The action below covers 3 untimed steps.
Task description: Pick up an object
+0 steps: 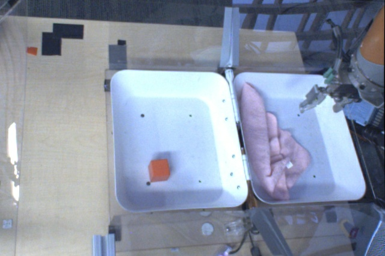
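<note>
A crumpled pink cloth lies along the left side of the right bin. A small orange cube sits on the floor of the left bin, near its front left. My gripper hangs over the upper right part of the right bin, to the right of the cloth and apart from it. It is open, and only white bin floor shows between its fingers.
A metal divider post stands behind the seam between the bins. Black and orange markers lie on the wooden bench at the far left. Cables and frame parts crowd the right edge beside the arm.
</note>
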{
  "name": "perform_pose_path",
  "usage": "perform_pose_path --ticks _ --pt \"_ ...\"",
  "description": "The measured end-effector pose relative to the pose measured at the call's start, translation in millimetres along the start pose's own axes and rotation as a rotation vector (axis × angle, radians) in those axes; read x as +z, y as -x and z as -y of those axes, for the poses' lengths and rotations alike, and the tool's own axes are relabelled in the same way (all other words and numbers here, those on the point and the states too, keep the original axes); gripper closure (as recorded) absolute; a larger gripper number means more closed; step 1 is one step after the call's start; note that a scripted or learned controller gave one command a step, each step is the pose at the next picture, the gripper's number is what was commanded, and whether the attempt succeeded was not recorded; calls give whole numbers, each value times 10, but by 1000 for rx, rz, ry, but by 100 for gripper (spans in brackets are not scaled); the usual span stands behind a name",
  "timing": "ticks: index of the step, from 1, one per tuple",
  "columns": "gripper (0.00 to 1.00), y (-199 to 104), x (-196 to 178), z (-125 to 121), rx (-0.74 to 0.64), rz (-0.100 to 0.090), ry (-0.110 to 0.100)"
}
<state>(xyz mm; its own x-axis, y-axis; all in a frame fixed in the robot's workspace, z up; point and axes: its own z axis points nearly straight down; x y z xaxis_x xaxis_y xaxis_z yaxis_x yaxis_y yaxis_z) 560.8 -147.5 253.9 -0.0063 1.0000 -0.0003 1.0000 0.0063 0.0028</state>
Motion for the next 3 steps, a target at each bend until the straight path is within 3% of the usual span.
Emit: perform_pose_path --ticks 1,2,3 --pt "0 -317 969 -55 -20 -1 -1" --pt "0 -592 1625 -4 -89 3 15" --pt "100 -603 1504 -43 -90 2 24"
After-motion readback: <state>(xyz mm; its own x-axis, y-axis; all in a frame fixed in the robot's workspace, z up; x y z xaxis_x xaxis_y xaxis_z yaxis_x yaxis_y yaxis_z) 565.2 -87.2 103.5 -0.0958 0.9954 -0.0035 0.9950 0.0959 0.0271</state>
